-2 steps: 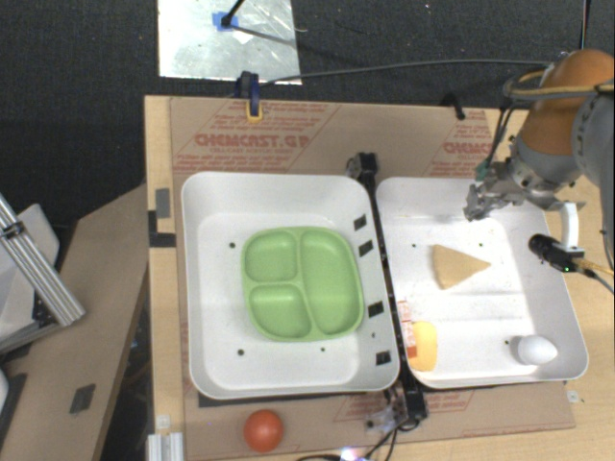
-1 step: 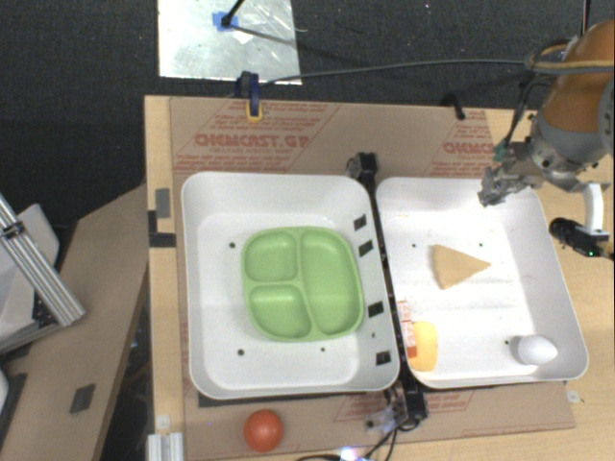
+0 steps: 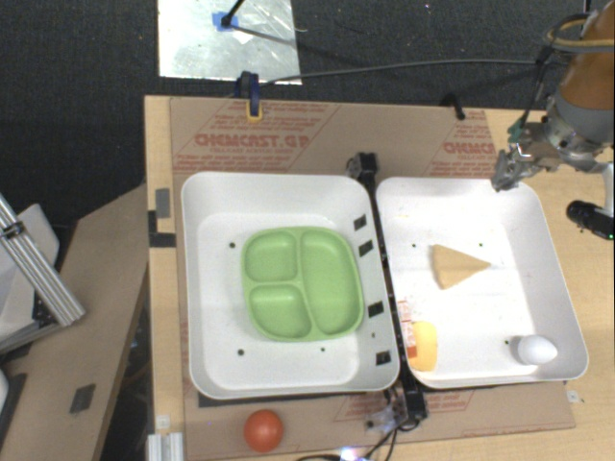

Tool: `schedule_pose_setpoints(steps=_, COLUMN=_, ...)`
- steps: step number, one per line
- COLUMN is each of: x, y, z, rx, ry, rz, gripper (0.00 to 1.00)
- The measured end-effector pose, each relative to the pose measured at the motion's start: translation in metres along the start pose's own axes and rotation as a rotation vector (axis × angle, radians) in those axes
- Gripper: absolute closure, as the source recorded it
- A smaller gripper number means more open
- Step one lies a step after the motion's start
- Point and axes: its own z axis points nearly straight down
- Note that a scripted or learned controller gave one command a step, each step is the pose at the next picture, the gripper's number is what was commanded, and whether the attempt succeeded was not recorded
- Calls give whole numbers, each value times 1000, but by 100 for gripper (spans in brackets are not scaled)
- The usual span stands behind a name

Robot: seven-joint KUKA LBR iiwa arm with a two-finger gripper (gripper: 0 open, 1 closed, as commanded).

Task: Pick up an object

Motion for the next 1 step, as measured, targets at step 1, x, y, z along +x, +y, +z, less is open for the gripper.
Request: schedule_pose_setpoints(steps=1, x=41, y=-13, z=4, rx=6, ry=2, rz=-4, gripper=100)
